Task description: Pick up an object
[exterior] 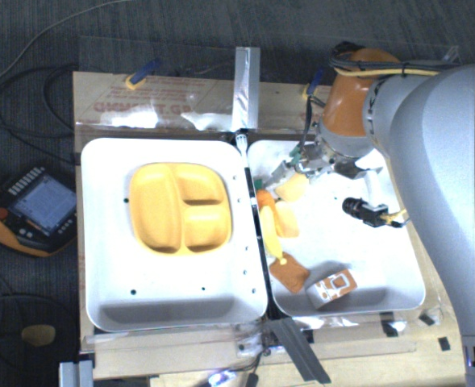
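Observation:
My gripper (292,170) is low over the far left part of the right bin (398,256), under the orange wrist band. A pale yellow rounded object (295,189) lies right beneath and against its tip; I cannot see whether it is gripped. Close by on the left lie an orange carrot-like piece (264,199) and a yellow elongated piece (276,224). Nearer the front sit a brown flat piece (290,274) and a small orange and white box (332,288).
The left bin (100,280) holds a yellow compartment tray (179,206). The divider between the bins (253,216) runs just left of the gripper. The grey arm covers the right bin's far right side. A handheld controller (29,208) lies on the floor at left.

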